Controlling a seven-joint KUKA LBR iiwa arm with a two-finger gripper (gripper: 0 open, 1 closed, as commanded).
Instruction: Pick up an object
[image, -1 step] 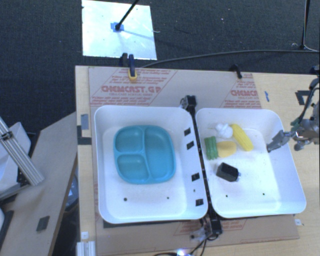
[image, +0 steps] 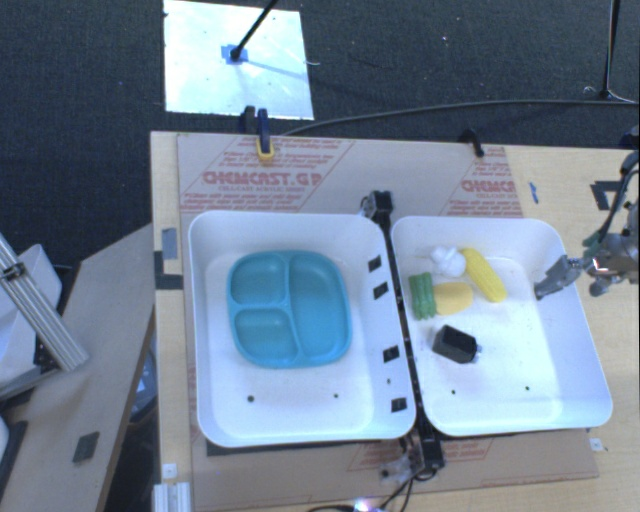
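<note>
Start at the left bin (image: 205, 330): it holds a blue divided plate (image: 290, 308) lying flat near its middle, and nothing there looks like a handy pick. Cross the black-clipped seam into the right bin (image: 570, 400) and you find the candidates bunched in its upper left part: a green ridged piece (image: 422, 295) standing closest to the seam, a small white lump (image: 448, 261) above it, a pale yellow rounded piece (image: 453, 297) touching the green one's right side, and a yellow corn cob (image: 484, 274) lying at a slant just above and right of that. A black blocky object (image: 455, 344) sits a little below the cluster, apart from the rest with bare bin floor around it. Farther right, the gripper (image: 552, 278) hangs over the bin's right rim, pointing inward toward the pile; nothing lies between its fingers, and you cannot tell from this slant how far they are spread. You are, I judge, in the approach step, with no grasp made yet. Every candidate lies to the gripper's left, the corn cob nearest, the black object left and lower, all clear of it with open floor between. The next move calls for you to carry the gripper leftward over one chosen thing, line the fingers across its narrow side, and descend. The black object looks the easier target since it stands alone; the cluster risks nudging neighbours.
</note>
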